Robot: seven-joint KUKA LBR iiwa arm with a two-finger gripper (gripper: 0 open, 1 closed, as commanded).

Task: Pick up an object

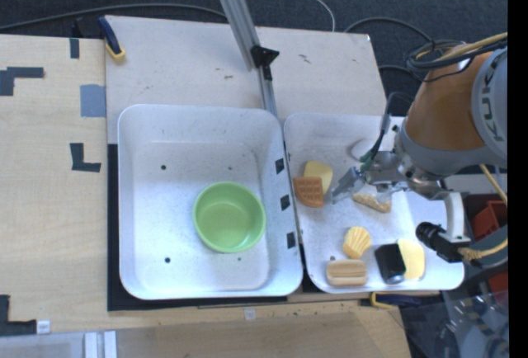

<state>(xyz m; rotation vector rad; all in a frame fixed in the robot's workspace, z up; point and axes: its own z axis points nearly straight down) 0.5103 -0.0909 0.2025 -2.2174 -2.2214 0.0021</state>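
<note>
Pincer (345, 186) beside bread slice (310, 190), cheese wedge (318, 174) (touching bread), green bowl (229, 217) apart

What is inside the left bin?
The left bin holds one green bowl, upright near its front right. The bowl's inside looks bare green. Whatever lies under the bowl is covered.
</note>
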